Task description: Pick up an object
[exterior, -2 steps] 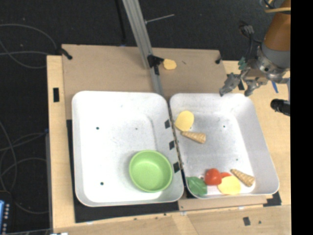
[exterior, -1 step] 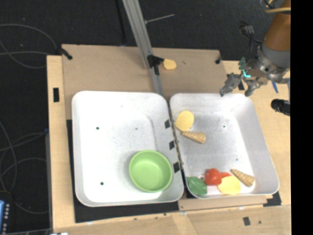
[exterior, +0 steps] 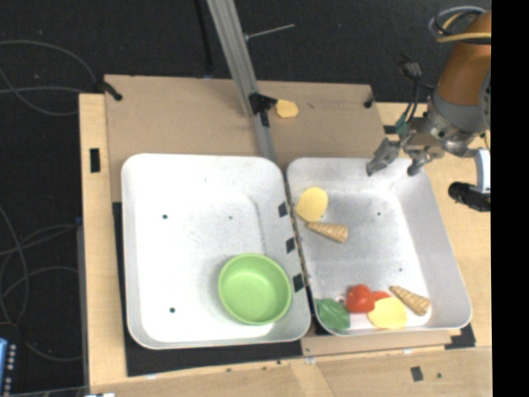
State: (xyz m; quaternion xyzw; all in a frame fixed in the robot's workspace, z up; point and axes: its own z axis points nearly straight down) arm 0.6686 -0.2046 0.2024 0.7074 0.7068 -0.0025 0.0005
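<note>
The grey arm point(exterior: 463, 64) with its orange band reached in from the right, and its pincer point(exterior: 398, 160) hung over the far right corner of the right bin point(exterior: 372, 193). The two fingers were spread apart, one at the bin's far rim and the other further right, with nothing between them.

In the right bin, a yellow round piece point(exterior: 312, 203) lay close to the left wall, and a tan cone point(exterior: 328, 231) lay just beside it on the near side, pointing right. The middle of this bin's floor was bare, leaving open room between those two pieces and the cluster at the near edge. That cluster was packed tight along the near wall: a green piece point(exterior: 332, 313) in the near left corner, a red piece point(exterior: 360, 298) just beside it, a yellow piece point(exterior: 388, 313) touching the red one, and a second tan cone point(exterior: 411, 299) lying toward the near right corner.

The left bin point(exterior: 173, 197) held a green bowl point(exterior: 254, 289), upright, near its near right corner and close to the dividing edge between the bins. The rest of its floor was open.

On the counter point(exterior: 331, 118) beyond the bins, a small yellow piece point(exterior: 287, 108) lay beside the foot of a slanted metal post point(exterior: 235, 52).
</note>
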